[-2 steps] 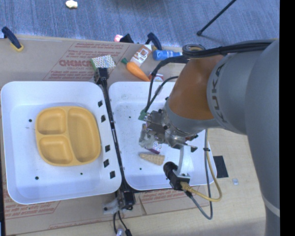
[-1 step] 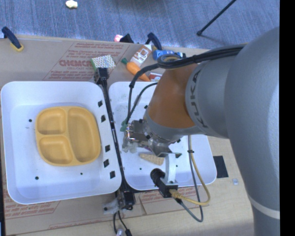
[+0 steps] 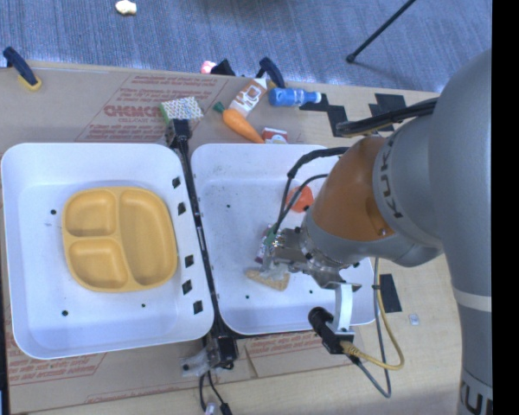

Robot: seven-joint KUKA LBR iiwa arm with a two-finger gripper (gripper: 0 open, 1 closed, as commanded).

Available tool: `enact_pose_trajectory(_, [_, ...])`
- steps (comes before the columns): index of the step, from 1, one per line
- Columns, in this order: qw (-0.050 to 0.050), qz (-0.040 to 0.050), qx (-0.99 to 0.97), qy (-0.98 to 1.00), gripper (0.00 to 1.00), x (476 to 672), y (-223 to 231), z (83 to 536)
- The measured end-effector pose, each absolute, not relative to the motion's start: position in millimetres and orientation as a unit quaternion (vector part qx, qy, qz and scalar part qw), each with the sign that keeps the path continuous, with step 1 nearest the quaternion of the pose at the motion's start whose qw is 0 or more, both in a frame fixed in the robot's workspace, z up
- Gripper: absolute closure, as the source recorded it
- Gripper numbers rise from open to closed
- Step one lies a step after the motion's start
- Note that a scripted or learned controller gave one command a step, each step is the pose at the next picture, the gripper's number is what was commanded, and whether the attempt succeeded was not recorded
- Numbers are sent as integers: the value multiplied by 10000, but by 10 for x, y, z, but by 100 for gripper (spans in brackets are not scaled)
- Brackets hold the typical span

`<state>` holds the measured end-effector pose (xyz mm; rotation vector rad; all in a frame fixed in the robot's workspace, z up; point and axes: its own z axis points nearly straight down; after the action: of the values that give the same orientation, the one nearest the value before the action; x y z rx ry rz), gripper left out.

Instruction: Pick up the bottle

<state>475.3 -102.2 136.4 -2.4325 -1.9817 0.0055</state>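
Can't tell what the jaws are doing, the wrist blocks them. The gripper (image 3: 275, 251) is low in the right bin (image 3: 233, 309), near its front edge, over a tan scrap (image 3: 268, 277). The bottle (image 3: 292, 98) lies outside on the bench's back edge beside a carrot (image 3: 240, 125), so this looks off target. Yellow tray (image 3: 118, 238) sits in the left bin (image 3: 26, 258).

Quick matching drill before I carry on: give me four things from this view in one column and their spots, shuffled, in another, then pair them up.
Things:
1. yellow tray
2. blue bottle
3. carrot
4. gripper

Places:
A. on the cardboard above the right bin, beside the blue bottle's left
B. low inside the right bin
C. inside the left bin
D. on the cardboard above the right bin, lying on its side

Pairs: 1-C, 2-D, 3-A, 4-B
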Motion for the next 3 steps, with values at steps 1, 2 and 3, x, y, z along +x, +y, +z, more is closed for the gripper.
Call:
enact_pose_trajectory(1, [7,6,-7149,-6992,100,4764,-1448,2194])
enact_pose_trajectory(2, [32,16,-8411,-5409,100,4753,-1302,1500])
enact_pose_trajectory(3, [41,21,-8580,-5136,100,4752,-1323,1406])
